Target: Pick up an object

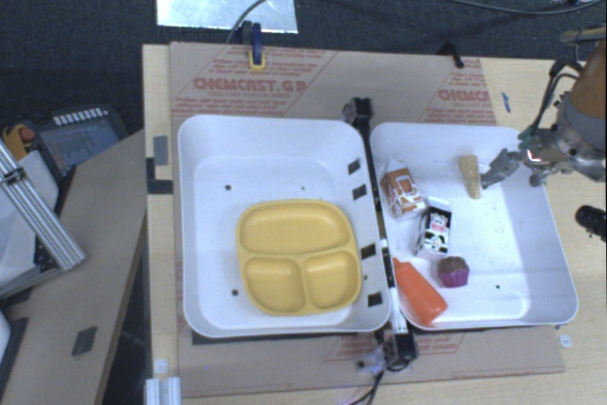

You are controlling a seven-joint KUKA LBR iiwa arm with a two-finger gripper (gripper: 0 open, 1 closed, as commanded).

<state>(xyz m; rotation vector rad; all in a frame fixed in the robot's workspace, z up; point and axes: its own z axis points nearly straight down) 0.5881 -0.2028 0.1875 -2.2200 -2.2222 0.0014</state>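
Two white bins (pixel 275 133). Yellow divided tray (pixel 298 255) in left one. Right bin: orange carrot-shaped toy (pixel 418 291), purple lump (pixel 453 271), black-and-white cow-print carton (pixel 435 231), orange-and-white carton (pixel 402 192), tan stick (pixel 469 175). Surface (pixel 313 76) tan with red lettering.

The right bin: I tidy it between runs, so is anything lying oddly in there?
Slightly. The orange carrot-like toy lies against the right bin's left wall, near the divider. The small cartons sit askew, at different angles. Nothing looks spilled or damaged.
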